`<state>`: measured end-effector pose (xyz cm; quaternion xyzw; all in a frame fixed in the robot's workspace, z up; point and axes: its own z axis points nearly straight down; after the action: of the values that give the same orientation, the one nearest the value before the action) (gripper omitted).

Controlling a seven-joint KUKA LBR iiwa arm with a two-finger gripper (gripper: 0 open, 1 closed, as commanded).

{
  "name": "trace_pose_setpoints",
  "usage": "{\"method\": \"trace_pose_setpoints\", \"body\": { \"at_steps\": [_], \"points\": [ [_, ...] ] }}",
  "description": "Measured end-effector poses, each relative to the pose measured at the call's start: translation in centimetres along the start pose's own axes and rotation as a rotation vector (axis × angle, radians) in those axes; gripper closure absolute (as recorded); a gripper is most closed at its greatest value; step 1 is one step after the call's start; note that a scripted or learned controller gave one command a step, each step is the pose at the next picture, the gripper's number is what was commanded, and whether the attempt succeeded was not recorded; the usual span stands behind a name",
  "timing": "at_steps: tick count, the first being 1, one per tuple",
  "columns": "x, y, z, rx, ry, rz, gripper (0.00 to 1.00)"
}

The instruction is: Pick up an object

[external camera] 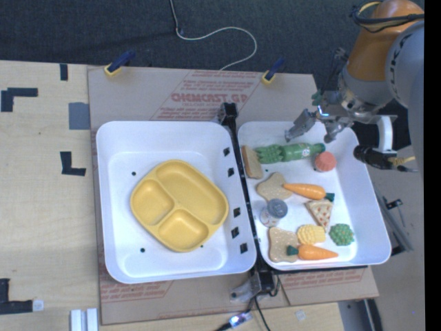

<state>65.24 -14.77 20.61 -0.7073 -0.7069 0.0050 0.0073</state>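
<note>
In the camera view, the gripper [317, 125] hangs over the far edge of the right bin [364, 185], and its two fingers [300, 126] are spread wide with nothing between them. The nearest thing to pick is the green bottle [289, 152], which lies just below the fingers, on the side toward the camera, a little toward the left finger. Its long axis runs across the bin from left to right, almost level, and I think the cap end points to the right, toward the small red ball [324, 161], but the view is not sharp enough to be sure. The line between the two fingertips seems to run nearly along this axis, not across it. So, in my judgement, the wrist needs a turn before closing.
</note>
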Motion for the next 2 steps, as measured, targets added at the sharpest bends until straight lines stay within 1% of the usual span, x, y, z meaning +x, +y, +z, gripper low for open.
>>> {"method": "trace_pose_setpoints", "body": {
  "at_steps": [1,2],
  "points": [
    [0.0,0.2,-0.8,-0.012,-0.002,-0.003,0.00],
    [-0.3,-0.4,5.8,-0.006,-0.003,-0.002,0.00]
  ]
}}
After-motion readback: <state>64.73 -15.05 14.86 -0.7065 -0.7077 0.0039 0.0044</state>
